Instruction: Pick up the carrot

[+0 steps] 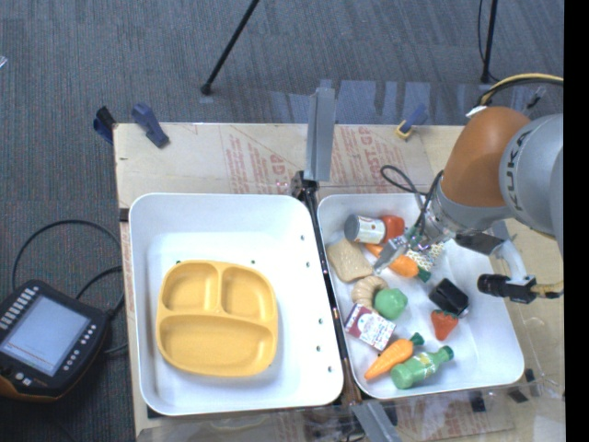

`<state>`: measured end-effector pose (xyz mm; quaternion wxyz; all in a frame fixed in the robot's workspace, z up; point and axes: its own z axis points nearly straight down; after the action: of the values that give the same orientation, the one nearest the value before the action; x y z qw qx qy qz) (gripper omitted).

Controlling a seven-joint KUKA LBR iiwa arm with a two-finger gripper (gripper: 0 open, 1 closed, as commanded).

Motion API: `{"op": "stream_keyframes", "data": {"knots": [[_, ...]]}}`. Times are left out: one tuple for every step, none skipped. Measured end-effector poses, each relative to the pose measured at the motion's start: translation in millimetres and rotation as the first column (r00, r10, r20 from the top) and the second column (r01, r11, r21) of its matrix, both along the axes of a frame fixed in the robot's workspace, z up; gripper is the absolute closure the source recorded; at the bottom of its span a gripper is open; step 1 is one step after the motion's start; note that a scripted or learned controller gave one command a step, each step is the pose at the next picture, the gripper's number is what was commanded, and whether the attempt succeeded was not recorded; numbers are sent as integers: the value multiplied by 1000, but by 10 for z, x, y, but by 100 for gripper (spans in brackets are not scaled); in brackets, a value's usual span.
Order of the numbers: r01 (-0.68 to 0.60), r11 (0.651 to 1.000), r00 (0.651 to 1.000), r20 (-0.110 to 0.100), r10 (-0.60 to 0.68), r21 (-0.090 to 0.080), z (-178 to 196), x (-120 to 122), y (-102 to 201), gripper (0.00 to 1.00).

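Camera view: two shallow white bins are seen side by side on the tabletop. The left bin is occupied by a yellow divided plate. The grey arm with its orange band is reached in from the right over the right bin, and its pincer is lowered among the toys near the bin's upper middle; whether it is apart or together cannot be told. The carrot is found near the front edge of the right bin, lying aslant, well apart from the pincer and touching a green bottle on its right. A red-labelled packet lies just beside its upper left, and a green round toy sits above.
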<state>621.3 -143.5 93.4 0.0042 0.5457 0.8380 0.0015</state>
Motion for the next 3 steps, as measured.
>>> {"op": "stream_keyframes", "data": {"knots": [[-74,997,997,5,74,-1,8,-152,-20,0],[-69,998,998,8,69,-2,120,-142,-38,100],[-68,998,998,7,68,-1,114,-145,-39,0]]}}
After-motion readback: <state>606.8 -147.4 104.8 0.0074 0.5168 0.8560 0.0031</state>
